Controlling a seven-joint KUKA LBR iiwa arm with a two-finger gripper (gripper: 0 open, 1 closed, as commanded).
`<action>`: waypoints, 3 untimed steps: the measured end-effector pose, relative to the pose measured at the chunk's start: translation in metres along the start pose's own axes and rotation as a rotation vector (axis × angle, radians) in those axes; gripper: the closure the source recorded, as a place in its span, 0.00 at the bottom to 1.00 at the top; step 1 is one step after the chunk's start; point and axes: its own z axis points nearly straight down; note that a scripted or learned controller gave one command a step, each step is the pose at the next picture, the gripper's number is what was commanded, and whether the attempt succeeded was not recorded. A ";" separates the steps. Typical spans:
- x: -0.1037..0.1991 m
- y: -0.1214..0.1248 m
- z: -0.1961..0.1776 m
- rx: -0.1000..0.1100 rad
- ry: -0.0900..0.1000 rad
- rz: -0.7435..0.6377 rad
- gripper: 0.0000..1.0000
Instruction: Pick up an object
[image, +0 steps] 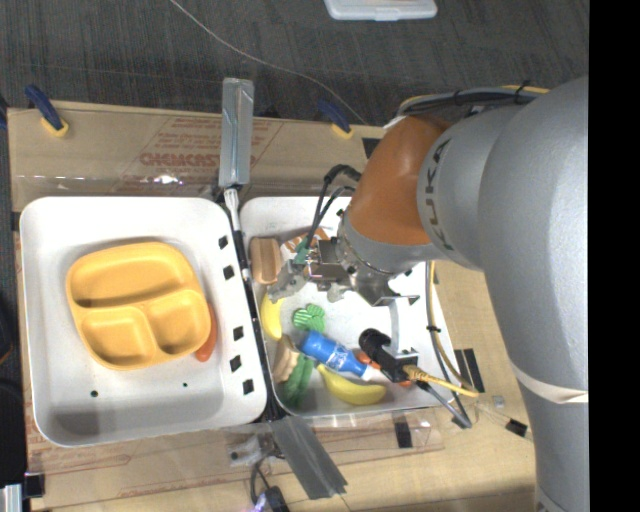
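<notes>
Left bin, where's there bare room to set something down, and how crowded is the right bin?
The left bin has bare floor along its near edge, below the yellow tray, and a strip above the tray. The right bin is crowded: the arm covers its far half, and the blue bottle, banana and green pieces fill the near half.

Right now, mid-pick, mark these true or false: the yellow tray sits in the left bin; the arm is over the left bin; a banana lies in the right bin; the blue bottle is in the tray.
1. The yellow tray sits in the left bin: true.
2. The arm is over the left bin: false, it is over the right bin.
3. A banana lies in the right bin: true.
4. The blue bottle is in the tray: false, it lies in the right bin.
</notes>
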 end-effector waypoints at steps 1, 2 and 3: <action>-0.055 -0.029 0.103 0.007 0.000 -0.104 0.00; 0.026 0.034 0.002 0.003 -0.001 -0.355 0.00; -0.001 0.053 0.004 0.006 -0.002 -0.240 0.00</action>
